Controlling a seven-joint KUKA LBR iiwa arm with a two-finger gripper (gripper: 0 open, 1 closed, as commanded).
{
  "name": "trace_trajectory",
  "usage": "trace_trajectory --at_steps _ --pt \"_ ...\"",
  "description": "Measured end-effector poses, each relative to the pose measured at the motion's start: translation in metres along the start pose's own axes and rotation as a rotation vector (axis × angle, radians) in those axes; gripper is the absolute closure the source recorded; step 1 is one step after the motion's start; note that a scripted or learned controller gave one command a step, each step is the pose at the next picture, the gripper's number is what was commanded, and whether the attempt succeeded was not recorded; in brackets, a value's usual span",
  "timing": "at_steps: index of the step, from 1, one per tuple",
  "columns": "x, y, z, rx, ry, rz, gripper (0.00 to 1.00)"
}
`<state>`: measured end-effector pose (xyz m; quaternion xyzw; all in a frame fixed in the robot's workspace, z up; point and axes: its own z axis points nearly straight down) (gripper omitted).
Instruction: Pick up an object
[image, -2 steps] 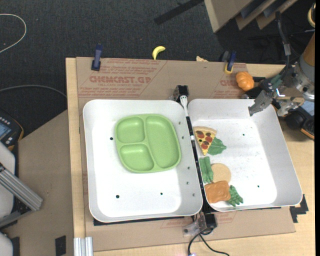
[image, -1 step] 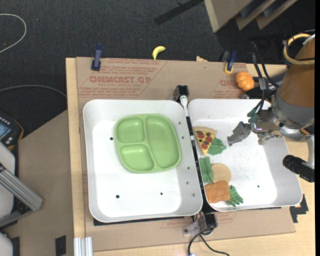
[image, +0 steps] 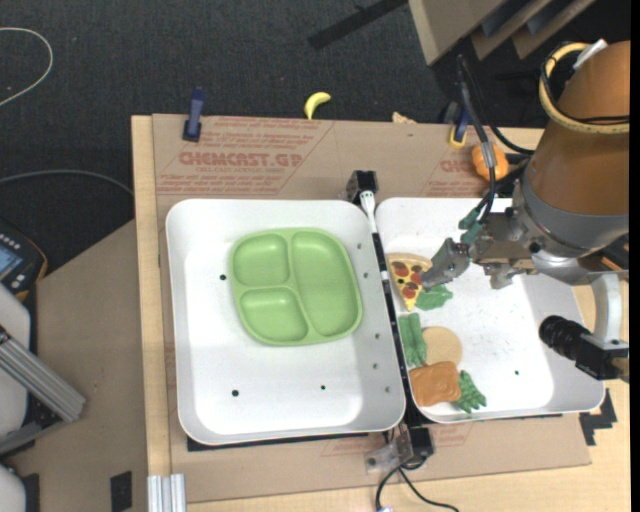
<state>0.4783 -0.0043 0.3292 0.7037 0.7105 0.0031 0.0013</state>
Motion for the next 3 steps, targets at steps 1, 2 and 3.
trace_trajectory --at_steps 1,2,3 --pt "0.077 0.003 -0.009 0.003 -0.001 0.003 0.0" --pt "0.074 0.004 -0.019 0.002 -0.002 0.009 1.0" --pt "0.177 0.003 -0.056 0.0 0.001 -0.001 1.0"
